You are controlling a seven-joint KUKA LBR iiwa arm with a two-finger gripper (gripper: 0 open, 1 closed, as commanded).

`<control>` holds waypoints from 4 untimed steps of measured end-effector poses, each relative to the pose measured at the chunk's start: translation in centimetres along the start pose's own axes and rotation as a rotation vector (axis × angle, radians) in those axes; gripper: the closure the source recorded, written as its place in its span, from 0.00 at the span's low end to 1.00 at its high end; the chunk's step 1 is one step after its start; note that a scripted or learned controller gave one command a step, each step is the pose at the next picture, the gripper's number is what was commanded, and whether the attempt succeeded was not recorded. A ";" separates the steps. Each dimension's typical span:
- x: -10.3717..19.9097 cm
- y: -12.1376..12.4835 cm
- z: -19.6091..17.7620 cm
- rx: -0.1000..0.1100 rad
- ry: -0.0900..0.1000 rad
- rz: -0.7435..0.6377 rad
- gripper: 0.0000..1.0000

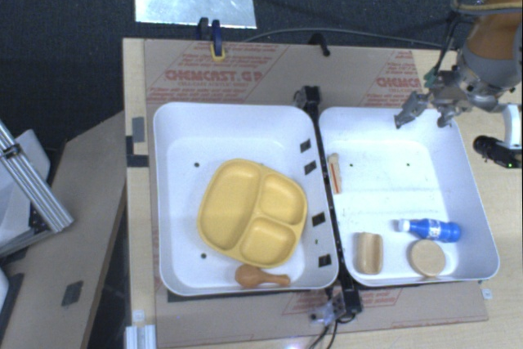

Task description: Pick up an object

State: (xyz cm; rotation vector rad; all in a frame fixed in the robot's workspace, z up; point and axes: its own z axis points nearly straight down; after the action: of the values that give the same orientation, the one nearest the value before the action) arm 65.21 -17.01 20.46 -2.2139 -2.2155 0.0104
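Gripper point(423, 112) hangs over the far right corner of the right bin point(384, 135), fingers spread, nothing between them. Probably parked high to keep the bin visible. Likeliest pick: blue bottle point(431, 230), lying flat near the bin's front right, long axis across the bin, white cap pointing left. Tan disc point(427, 257) just in front of it.

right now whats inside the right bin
The right bin holds a blue bottle, a round tan disc, a tan block and a thin stick. Nothing there looks covered.
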 end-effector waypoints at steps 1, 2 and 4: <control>0.0 0.3 -0.9 -0.013 -0.002 -0.003 0.00; 0.2 0.1 5.3 -0.009 -0.002 -0.002 0.00; 0.3 0.3 11.9 -0.013 -0.003 -0.005 0.00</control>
State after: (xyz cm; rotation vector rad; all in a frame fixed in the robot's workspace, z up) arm 65.42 -16.71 8.54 -2.2169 -2.2286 -0.0014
